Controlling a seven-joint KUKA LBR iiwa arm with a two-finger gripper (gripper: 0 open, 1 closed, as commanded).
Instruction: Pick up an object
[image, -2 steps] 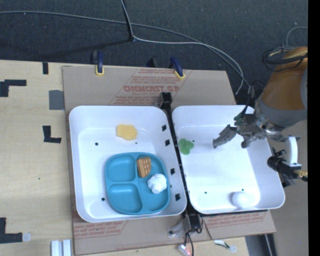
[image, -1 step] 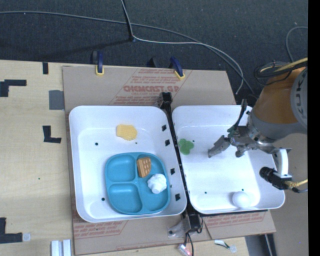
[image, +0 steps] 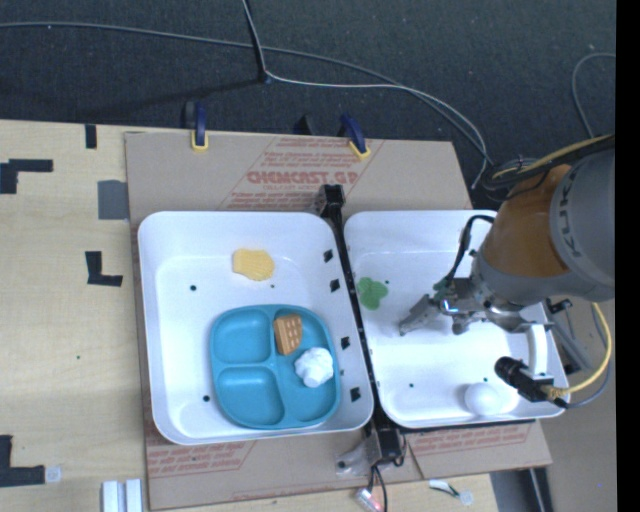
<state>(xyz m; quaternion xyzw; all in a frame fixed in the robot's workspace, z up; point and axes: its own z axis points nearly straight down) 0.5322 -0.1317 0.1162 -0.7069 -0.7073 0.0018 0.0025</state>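
My gripper (image: 420, 308) is low over the right bin (image: 420, 232), near its middle. It is open, with nothing between its fingers. A small green object (image: 372, 292) lies just left of the gripper, close to the bin's left wall and apart from the fingers. A white ball (image: 488, 398) rests in the same bin's near right corner. In the left bin (image: 165, 300) a yellow piece (image: 254, 264) lies on the floor. Beside it a blue divided tray (image: 240, 385) holds a brown waffle-like piece (image: 288, 333) and a white lump (image: 315, 366).
The divider wall (image: 350, 310) between the two bins runs just left of the green object. The arm's orange band (image: 520, 235) and grey wrist overhang the right bin's right side. Cables (image: 400, 95) lie on the dark floor beyond the bench.
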